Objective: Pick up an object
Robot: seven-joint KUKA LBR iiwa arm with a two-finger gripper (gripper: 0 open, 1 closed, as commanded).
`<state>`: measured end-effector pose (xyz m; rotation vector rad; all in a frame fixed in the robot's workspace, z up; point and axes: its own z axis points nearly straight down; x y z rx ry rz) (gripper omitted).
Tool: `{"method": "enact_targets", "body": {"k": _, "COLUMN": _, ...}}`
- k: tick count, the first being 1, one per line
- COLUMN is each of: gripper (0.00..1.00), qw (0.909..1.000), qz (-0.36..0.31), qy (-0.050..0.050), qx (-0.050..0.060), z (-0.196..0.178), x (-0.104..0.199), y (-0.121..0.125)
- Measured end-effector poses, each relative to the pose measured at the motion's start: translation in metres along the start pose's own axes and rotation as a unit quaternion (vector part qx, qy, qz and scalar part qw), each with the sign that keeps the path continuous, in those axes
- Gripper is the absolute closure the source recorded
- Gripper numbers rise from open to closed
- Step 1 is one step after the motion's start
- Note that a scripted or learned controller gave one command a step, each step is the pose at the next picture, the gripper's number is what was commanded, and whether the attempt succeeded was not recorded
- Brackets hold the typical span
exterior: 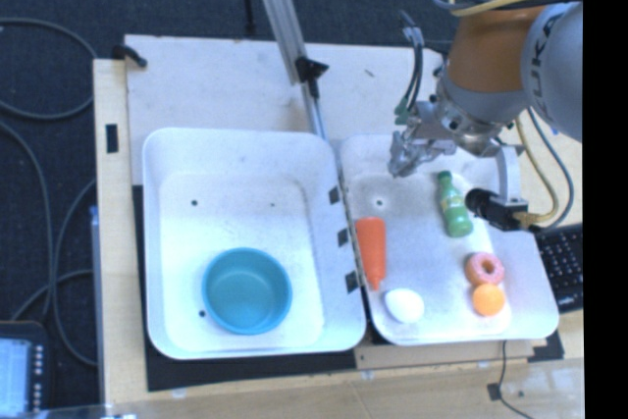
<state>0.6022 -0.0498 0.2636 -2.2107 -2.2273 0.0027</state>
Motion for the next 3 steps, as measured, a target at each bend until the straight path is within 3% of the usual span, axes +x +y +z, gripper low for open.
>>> {"method": "enact_targets", "body": {"k": 2, "gripper": 1.00, "qw": 1.0000, "qz": -0.001, "qy": 0.001, "qx": 0.001, "z": 0.018, "x": 0.093, "y": -0.052}}
{"method": "enact_targets", "body": {"k": 3, "gripper": 0.00, "qw": 1.0000, "qz": 0.002, "qy": 0.000, "qx": 0.000, "z": 0.018, "x": 0.090, "y": -0.051}}
